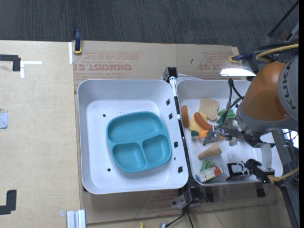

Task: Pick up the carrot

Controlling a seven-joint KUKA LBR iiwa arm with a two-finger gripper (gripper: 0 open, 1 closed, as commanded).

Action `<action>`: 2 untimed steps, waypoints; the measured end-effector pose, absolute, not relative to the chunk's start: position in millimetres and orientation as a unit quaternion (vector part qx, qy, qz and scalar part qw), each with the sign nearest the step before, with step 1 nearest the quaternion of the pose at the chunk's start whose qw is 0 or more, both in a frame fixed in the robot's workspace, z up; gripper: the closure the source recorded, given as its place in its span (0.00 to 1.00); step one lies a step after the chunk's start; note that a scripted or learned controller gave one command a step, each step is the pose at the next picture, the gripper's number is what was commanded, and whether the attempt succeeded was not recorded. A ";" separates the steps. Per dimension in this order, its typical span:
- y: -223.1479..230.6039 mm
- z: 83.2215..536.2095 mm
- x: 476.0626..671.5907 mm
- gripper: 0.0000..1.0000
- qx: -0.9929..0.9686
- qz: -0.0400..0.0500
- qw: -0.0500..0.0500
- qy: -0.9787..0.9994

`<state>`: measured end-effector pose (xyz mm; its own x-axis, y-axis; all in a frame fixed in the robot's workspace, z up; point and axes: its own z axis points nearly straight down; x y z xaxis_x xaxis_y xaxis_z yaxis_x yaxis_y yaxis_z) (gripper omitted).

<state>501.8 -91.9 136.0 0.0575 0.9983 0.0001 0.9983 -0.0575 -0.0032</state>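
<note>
Carrot: the carrot [184,116] lies in the right bin [266,167], close to the wall shared with the left bin [90,137], a slim orange stick pointing up and down the view.
Neighbours: a sausage [202,121] and a yellow piece [194,123] lie just beside the carrot; a slice of bread [209,109] sits above them, a bread roll [209,151] below, and a small carton [209,175] near the bottom wall.
End effector: the end effector [212,135] hangs low over the middle of the right bin, near the carrot but apart from it; I cannot tell whether it is released or clenched, because its tip is small and dark against the clutter.
Orange bit at the tip: a small orange patch [203,133] shows at the tip; it may be another toy food rather than the carrot, but the view is too poor to say.
Risk, wrong item: the sausage is close in colour and shape to the carrot, so a grasp aimed slightly off could close on it instead.
Risk, wall: the carrot lies so near the bin wall that one side of the end effector could strike the wall or push the carrot away.
Hidden: the arm [266,99] covers the right part of the bin, so whatever lies beneath it is out of sight.
Left bin: it holds a blue tray [138,141] with three compartments.
</note>
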 end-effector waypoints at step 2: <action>-123.8 103.5 543.0 1.00 -0.820 0.002 0.002 -0.573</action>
